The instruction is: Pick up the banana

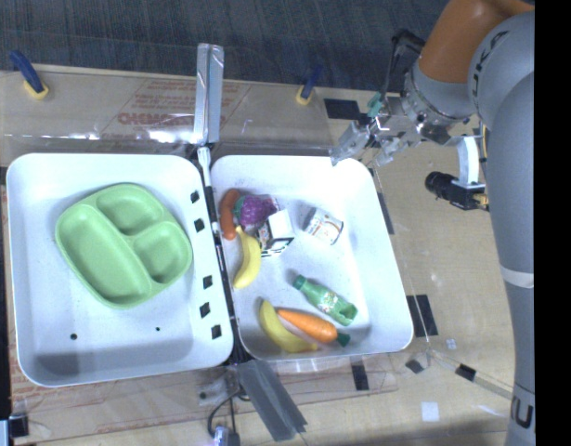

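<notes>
So the hand [367,143] was sitting up at the upper right of the frame, right over the top right corner of the right bin [382,249], with its fingers spread fairly wide and nothing between them. My guess is it was parked there clear of the clutter before dropping in. There were actually two bananas: one banana [249,259] lay near the bin's left wall, mid-frame, just below a purple bunch of grapes [255,210] and a small box [278,230], and a second banana [278,328] lay lower down with a carrot [308,324] resting against it. A green bottle [326,300] lay just above the carrot. The left bin [25,249] held a green divided plate [124,242]. The upper banana looked like the easier grab, since less was crowding it.
</notes>
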Controlling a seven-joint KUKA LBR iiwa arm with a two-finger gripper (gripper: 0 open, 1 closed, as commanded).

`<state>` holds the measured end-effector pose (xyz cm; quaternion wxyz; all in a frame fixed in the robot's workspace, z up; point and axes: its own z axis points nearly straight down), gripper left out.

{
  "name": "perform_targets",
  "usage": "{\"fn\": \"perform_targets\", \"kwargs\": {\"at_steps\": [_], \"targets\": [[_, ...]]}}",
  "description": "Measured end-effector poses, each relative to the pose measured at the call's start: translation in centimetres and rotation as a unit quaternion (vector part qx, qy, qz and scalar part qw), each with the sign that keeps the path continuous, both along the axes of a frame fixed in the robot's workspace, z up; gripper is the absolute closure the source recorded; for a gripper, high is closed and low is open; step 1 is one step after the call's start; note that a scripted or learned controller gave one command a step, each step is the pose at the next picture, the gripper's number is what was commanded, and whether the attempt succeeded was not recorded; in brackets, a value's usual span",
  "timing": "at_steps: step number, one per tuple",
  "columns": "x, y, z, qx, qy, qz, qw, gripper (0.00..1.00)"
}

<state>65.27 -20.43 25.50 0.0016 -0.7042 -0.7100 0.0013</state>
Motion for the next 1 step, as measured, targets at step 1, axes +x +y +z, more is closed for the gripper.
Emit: {"fn": "perform_targets", "kwargs": {"at_steps": [1], "targets": [[0.41, 8.75, -13.19, 0.0005, -0.001, 0.117, 0.9931, 0.0]]}}
